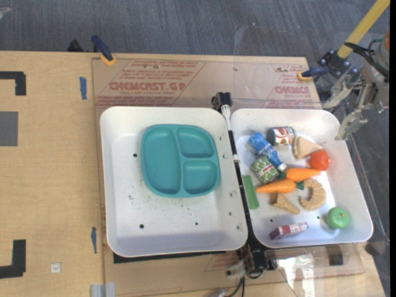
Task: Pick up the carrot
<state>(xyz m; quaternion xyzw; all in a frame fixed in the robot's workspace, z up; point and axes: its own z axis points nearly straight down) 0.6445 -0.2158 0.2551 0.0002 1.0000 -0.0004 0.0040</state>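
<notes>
Crowding threatened the pick: the carrot (276, 187) lay mid-bin in the right bin (357, 184), touching a green can (266, 169) at its 11 o'clock and a cracker (286, 203) at 5, so closing fingers could snag a neighbour. The gripper (350, 117) hung at the bin's 1 o'clock corner, its jaws' spread impossible to tell. The left bin (117, 184) held a teal divided plate (181, 160).

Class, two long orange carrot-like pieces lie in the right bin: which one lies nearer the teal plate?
The lower orange carrot, beside the green stick; the upper orange piece lies nearer the red tomato.
</notes>
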